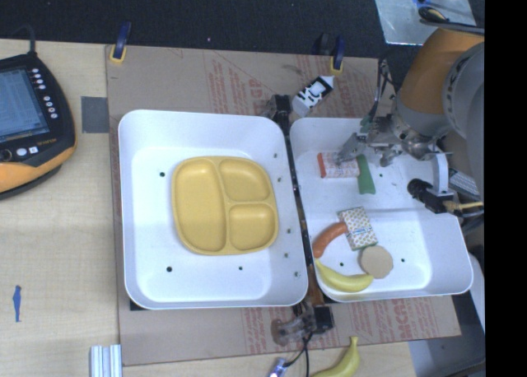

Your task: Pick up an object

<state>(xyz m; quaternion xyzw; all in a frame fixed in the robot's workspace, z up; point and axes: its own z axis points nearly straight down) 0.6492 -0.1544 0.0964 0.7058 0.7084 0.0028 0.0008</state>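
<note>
- Two white bins side by side. Left bin (140,202) holds a yellow divided plate (224,204), three compartments, sitting near centre.
- Right bin (436,260) holds the pickable items: an orange-and-white packet (333,166) and a green block (366,176) at about 11 o'clock of the bin; an orange carrot-like piece (328,239), a patterned small box (358,227), a tan round disc (378,262) and a banana (342,279) clustered toward 7 o'clock.
- Gripper (362,146) hangs over the upper part of the right bin, directly above the packet and green block. Arm enters from 3 o'clock.
- Pincer state: cannot tell. The metal parts blur together over the items; nothing is clearly seen between the tips, so no hold is claimed.
- Likely target, judging by position: the green block or the packet, just beside each other, possibly touching.
- Step in hand, as I judge it: the descent and closing on one item.
- To do it well: centre over a single item, not the seam between the two, so that closing does not push both away. The block stands narrow and long toward 6 o'clock; closing across its short width looks best. The packet looks flat and thin, so it would need a low reach close to the bin floor.
- Risk: the bin wall at 12 o'clock is near; a tilted approach could clip it.
- Outside the bins: a second banana (344,360) on the bench at 6 o'clock, a teach pendant (29,120) at 9 o'clock.
</note>
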